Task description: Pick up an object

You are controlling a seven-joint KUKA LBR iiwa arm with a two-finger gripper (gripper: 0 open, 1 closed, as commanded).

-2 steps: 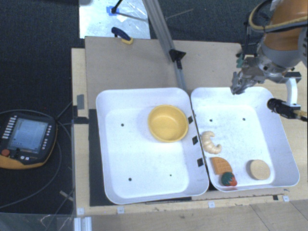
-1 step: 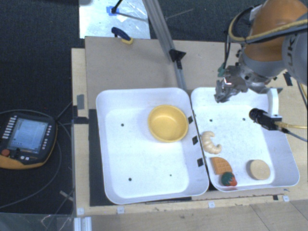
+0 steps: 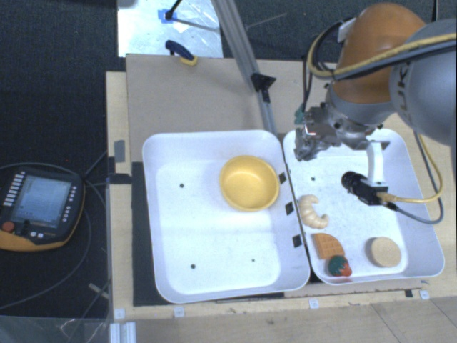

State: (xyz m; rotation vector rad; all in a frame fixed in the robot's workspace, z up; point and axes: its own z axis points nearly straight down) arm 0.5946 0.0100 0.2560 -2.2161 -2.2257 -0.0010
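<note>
Nothing picked up yet: the gripper (image 3: 308, 148) hangs over the right bin's (image 3: 414, 191) top left corner, can't tell if it's open/shut, w/ the croissant (image 3: 312, 211) lying by the bin's left edge.

The left white bin (image 3: 171, 213) offers wide open floor around the round yellow plastic bowl (image 3: 248, 183). In the right white bin (image 3: 421, 213), a cream croissant-shaped piece (image 3: 312, 211), orange wedge (image 3: 328, 245) and tan disc (image 3: 383, 251) crowd the near end.
</note>
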